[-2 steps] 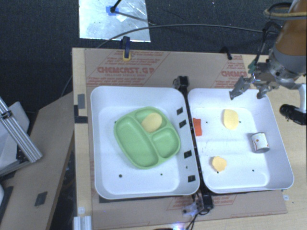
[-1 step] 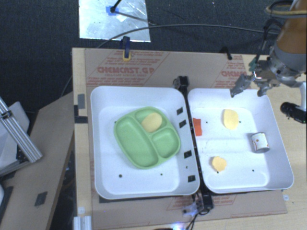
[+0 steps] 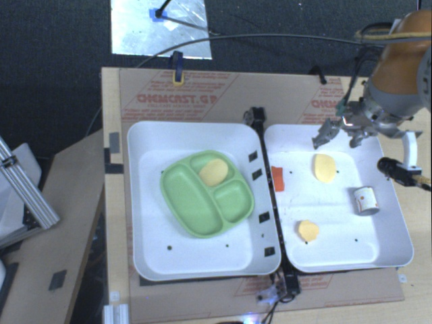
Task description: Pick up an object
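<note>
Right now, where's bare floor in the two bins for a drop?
Left bin: strips around the green divided plate, widest along the near edge. Right bin: near-right corner below the small can, and the far-left corner. Crowded mid-right, among the yellow pieces, can and hand.

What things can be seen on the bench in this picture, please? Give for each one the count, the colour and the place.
white bins: two, white, side by side on the bench.
divided plate: one, light green, in the left bin.
round yellow piece: one, yellow, in an upper compartment of the divided plate.
yellow slice: one, pale yellow, upper middle of the right bin.
small yellow piece: one, yellow, lower part of the right bin.
small can: one, grey and white with a red mark, lying at the right side of the right bin.
orange tag: one, orange, at the left edge of the right bin.
gripper: one, grey metal, fingers spread, above the upper part of the right bin, holding nothing.
</note>
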Tool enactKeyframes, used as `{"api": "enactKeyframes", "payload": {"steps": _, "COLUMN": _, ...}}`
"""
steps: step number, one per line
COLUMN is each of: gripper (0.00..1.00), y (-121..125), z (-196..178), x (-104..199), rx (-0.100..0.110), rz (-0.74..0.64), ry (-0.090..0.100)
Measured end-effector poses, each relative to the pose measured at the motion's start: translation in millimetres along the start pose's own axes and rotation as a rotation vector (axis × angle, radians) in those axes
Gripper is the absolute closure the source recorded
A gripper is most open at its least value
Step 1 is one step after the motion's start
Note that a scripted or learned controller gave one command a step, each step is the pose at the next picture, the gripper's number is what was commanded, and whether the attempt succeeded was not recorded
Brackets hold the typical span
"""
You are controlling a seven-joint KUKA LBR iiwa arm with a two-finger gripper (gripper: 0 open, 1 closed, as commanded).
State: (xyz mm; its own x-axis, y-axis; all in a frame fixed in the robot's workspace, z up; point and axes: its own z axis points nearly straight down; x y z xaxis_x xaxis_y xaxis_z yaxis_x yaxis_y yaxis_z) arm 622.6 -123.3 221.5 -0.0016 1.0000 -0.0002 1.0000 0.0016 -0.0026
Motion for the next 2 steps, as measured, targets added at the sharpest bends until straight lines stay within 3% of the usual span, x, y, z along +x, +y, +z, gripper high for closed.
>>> {"api": "enactKeyframes", "payload": {"steps": 1, "gripper": 0.00, "y": -8.5, "z": 58.0, "x": -0.7, "rx": 0.000, "rz": 0.001, "ry": 0.000}}
{"api": "enactKeyframes", "payload": {"steps": 2, "gripper": 0.00, "y": -1.7, "z": 114.6, "x": -6.7, "rx": 0.000, "rz": 0.001, "ry": 0.001}}
